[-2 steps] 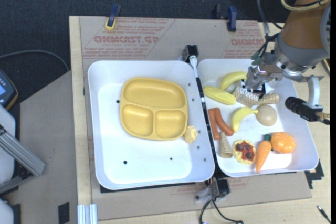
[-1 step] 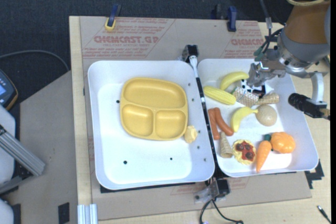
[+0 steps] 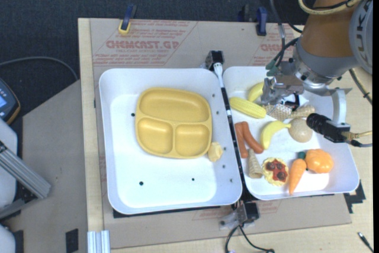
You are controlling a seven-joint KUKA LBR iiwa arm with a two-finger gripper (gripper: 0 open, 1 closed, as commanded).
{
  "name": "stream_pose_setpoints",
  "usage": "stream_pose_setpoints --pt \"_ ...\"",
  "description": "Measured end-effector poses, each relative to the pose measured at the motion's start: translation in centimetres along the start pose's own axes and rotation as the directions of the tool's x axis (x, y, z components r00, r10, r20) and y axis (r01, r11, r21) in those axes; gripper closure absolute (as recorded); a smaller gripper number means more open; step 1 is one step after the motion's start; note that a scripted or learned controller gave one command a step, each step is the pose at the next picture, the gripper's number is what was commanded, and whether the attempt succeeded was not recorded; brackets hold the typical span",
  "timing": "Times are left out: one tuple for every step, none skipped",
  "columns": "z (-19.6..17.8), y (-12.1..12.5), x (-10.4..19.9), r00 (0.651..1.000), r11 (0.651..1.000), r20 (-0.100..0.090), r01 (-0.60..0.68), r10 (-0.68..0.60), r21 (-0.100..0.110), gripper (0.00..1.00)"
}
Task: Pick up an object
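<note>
— Fingers of my gripper [image 3: 278, 98] point down into the right white bin [image 3: 343, 183], low over its upper part. Whether they are spread or pressed together, I cannot tell; the wrist hides them.

— What lies beneath them?

— Toy food. A yellow plastic corn cob [image 3: 247, 107] lies just left of my fingers, and a small yellow piece [image 3: 256, 92] sits at their upper left. A tan waffle-textured piece [image 3: 279, 110] lies right under them, touching or nearly so.

— And farther off?

— A yellow banana [image 3: 271, 131], a beige round piece [image 3: 300, 130], two orange-red sausages [image 3: 247, 138], an orange carrot [image 3: 296, 175], an orange pepper [image 3: 320, 160], an ice-cream cone [image 3: 254, 165] and a small pizza slice [image 3: 275, 170] lie nearer the front.

— The left white bin [image 3: 118, 186]?

— It bears a yellow three-compartment plastic tray [image 3: 174, 122], with a pale yellow lump [image 3: 215, 152] at the tray's lower right corner.
</note>
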State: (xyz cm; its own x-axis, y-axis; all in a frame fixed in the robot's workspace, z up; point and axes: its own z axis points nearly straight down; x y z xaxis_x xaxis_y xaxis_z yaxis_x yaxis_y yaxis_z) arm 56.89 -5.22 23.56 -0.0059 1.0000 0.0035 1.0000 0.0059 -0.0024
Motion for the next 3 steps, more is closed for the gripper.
stream_pose_setpoints --pt "0.3 -0.9 5.6 1.000 1.000 0.000 0.001 -0.001 0.001 1.00" --pt "-0.1 -3.4 10.1 1.000 1.000 0.001 -0.001 0.001 0.002 1.00" --pt "0.4 -5.0 12.5 1.000 1.000 0.002 -0.003 0.003 0.002 1.00"
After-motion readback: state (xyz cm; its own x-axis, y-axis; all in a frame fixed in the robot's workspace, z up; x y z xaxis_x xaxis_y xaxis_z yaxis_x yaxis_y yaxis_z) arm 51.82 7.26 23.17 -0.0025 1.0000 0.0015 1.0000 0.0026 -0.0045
